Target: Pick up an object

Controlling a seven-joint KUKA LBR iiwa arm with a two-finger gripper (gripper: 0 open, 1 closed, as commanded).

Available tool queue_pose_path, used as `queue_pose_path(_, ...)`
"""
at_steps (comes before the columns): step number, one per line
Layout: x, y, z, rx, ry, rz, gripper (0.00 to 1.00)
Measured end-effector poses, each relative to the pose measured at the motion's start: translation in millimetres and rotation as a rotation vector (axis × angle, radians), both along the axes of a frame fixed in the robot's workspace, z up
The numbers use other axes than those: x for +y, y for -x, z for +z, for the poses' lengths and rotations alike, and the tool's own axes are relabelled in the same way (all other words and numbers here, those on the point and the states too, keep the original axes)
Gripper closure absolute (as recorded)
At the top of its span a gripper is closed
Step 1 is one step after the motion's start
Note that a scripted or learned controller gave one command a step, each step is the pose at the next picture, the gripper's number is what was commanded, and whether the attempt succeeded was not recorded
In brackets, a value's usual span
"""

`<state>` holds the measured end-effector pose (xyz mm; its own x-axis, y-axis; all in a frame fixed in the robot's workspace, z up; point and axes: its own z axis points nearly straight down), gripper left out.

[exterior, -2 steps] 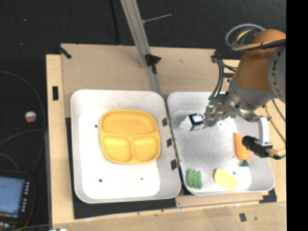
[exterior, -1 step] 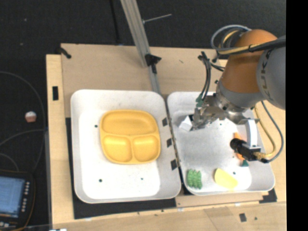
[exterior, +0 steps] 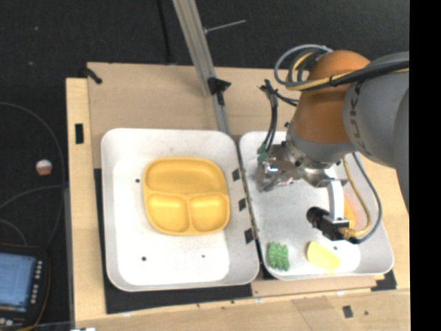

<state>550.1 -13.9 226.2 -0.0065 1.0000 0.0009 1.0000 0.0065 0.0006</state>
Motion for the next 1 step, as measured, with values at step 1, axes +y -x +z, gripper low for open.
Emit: queue_pose_path(1, 46.3, 17.7, 15.5, 0.0, -0.002, 0.002, 1.0)
